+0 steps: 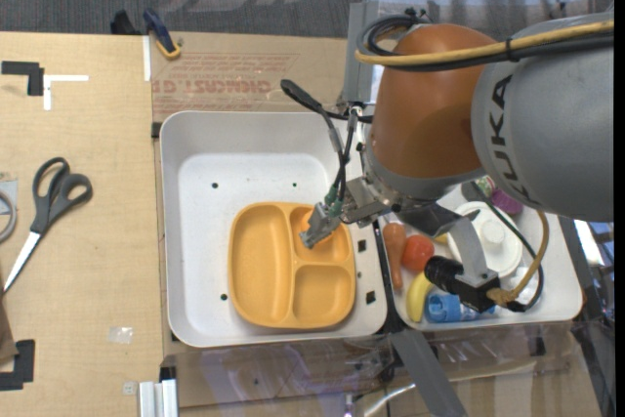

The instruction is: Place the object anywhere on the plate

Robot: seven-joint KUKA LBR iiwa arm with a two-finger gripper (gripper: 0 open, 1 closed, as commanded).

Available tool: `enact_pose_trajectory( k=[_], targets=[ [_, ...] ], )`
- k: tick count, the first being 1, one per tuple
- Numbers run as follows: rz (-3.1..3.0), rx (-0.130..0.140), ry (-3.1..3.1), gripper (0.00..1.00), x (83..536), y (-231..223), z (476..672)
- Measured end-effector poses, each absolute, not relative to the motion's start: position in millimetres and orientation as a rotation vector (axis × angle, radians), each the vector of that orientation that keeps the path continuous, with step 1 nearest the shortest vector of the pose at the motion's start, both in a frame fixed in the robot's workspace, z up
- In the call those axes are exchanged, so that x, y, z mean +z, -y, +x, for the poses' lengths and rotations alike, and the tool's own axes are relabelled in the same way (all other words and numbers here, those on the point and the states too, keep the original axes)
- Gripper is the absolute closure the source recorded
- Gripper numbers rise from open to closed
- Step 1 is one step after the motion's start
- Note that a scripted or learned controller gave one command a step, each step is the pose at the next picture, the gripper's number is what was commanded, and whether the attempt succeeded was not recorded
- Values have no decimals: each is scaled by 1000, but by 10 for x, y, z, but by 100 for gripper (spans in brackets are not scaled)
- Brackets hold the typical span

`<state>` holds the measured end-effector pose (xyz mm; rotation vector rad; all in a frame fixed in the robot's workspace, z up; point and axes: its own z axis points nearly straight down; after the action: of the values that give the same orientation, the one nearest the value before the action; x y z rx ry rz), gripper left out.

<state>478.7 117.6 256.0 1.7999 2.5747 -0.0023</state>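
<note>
One grey KUKA arm [508, 103] with an orange band reaches in from the right across two shallow white bins set side by side. The left bin [195, 210] holds one yellow-orange divided plate [269, 269] with three compartments. The right bin [557, 298] holds a cluster of small toys, among them one red tomato-like piece [418, 252], one yellow banana shape [418, 298], one blue piece [444, 310] and one white cup-like item [493, 244]. The gripper [317, 231] hangs over the plate's upper right compartment; whether anything sits between its fingers cannot be told. One pair of scissors [49, 200] lies on the bench, well apart to the left.
</note>
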Motion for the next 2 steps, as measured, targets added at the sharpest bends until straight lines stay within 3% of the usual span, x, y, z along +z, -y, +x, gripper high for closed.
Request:
enact_pose_trajectory(
  k=[1, 2],
  targets=[
    [1803, -6, -2574, 100, 2643, -1167, 4798],
    [1818, -4, -2563, 100, 2536, -1186, 4785]
  ],
)
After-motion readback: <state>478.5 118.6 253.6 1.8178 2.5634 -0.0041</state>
